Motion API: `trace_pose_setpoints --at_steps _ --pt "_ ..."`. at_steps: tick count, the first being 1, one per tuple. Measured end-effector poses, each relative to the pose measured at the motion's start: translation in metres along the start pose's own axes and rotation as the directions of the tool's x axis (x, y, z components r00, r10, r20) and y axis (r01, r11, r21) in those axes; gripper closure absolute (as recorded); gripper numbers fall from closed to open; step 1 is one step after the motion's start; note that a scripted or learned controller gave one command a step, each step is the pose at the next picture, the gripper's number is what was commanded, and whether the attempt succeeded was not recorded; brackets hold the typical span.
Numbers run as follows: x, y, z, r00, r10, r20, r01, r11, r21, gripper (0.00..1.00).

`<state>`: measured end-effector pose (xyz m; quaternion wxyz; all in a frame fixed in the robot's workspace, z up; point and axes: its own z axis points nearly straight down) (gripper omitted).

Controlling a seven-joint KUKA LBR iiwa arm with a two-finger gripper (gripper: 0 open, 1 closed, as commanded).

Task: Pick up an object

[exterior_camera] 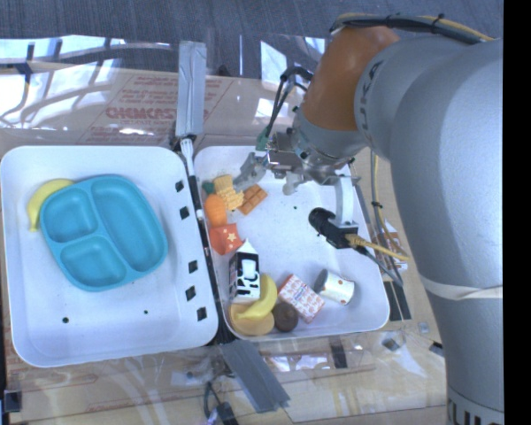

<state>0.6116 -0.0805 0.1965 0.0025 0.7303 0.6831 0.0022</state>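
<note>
The gripper hangs over the right bin's far-left corner, approaching; I cannot tell its state. Next: descend onto the corn.

Blue divided plate over a yellow banana in the left white bin.

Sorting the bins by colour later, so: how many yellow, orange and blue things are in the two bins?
Yellow: 3 (banana, corn cob, banana)
Orange: 2 (round fruit, wafer)
Blue: 1 (divided plate)
Total: 6
</note>
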Motion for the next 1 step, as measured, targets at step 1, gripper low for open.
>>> trace_pose_setpoints --at_steps 1 --pt "-0.0154 0.0190 0.0618 0.999 0.054 0.001 -0.054 0.998 0.016 0.00"
